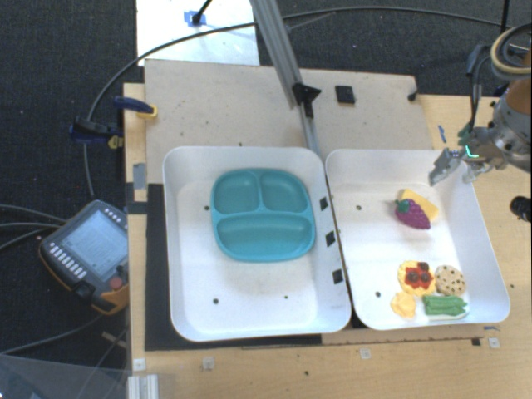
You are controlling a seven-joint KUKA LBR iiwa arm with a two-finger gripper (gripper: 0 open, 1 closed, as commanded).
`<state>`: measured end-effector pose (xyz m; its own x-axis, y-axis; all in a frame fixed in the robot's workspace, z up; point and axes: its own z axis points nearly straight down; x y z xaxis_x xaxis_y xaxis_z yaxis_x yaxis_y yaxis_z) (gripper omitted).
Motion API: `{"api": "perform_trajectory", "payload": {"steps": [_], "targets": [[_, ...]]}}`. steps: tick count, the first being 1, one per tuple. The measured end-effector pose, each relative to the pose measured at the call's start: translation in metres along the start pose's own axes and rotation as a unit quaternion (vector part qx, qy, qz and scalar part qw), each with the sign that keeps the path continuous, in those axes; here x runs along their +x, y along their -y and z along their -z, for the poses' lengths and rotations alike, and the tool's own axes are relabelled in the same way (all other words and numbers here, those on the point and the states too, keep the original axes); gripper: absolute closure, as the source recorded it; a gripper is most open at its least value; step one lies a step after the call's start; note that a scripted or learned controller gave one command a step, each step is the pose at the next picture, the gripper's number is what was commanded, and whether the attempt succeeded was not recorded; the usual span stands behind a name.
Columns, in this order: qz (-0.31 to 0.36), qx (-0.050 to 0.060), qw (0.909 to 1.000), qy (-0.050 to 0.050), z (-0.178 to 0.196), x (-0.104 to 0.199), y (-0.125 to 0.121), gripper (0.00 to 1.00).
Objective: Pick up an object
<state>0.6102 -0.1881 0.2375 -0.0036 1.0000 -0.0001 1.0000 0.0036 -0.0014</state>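
In the right bin (374, 248) lie several toy foods. A purple grape bunch (414, 214) rests against a yellow cheese wedge (421, 200) near the bin's middle. At the front right sit a pizza slice (416, 276), a cookie (450, 280), a green pea pod (445, 306) and a small yellow piece (403, 305). My gripper (458, 168) hangs over the bin's far right corner, up and to the right of the grapes. It is open, with nothing between its fingers.
The left bin (191, 289) holds a teal divided plate (263, 215). A grey pole (278, 40) slants over the back board. A teach pendant (87, 252) lies off the bench to the left, with cables around it.
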Motion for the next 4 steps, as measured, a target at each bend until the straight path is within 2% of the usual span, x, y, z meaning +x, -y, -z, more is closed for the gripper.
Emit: {"api": "perform_trajectory", "payload": {"steps": [1, 3, 4], "targets": [[0.000, -0.002, 1.0000, 0.000, 0.002, 0.000, -0.001, 0.00], [-0.001, -0.001, 1.0000, 0.000, -0.115, -0.012, -0.002, 0.00], [-0.001, -0.003, 1.0000, 0.002, -0.151, -0.013, -0.004, 0.00]]}}
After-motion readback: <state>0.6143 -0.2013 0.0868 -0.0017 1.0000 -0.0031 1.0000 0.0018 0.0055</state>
